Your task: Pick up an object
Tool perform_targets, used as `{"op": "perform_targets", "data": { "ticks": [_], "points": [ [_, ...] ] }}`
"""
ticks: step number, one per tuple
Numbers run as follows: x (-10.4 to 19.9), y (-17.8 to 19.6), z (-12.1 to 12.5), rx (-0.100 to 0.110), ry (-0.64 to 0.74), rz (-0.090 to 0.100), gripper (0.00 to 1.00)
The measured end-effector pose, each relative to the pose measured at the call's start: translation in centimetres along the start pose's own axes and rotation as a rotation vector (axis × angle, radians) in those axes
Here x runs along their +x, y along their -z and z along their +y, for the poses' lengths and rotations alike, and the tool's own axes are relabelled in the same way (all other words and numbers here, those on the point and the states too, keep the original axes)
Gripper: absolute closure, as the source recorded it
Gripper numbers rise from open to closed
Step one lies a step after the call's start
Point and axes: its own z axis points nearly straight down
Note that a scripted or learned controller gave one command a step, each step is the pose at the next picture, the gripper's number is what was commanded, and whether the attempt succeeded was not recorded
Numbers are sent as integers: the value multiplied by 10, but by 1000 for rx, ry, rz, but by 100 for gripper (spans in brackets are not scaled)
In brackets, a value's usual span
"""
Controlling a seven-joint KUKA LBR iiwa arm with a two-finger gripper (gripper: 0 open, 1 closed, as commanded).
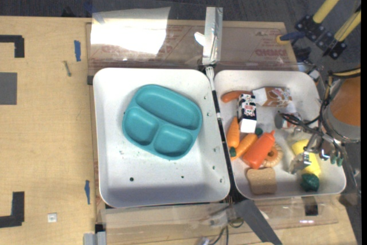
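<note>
The right bin (pixel 335 187) holds several toy foods. A sausage (pixel 232 96), a black-and-white box (pixel 248 105) and a white cube (pixel 248 125) lie at its back left. Below them are two carrots (pixel 233 133), an orange bottle (pixel 261 149), a doughnut (pixel 275 158) and a tan bread block (pixel 261 181). My gripper (pixel 312 156) hangs low over the bin's right side, right above a yellow piece (pixel 301 149), with a green piece (pixel 310 182) just in front. The wrist hardware hides part of the yellow piece.
The left bin (pixel 109 169) carries a teal divided plate (pixel 162 120). A brown-and-white packet (pixel 276 96) lies at the right bin's back. The arm's orange band (pixel 348 106) stands over the right rim. Yellow-handled clamps (pixel 327 14) sit behind.
</note>
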Motion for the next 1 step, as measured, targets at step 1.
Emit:
{"op": "perform_targets", "data": {
  "ticks": [1],
  "points": [
    [-4,13,1,1,2,-13,100]
  ]
}}
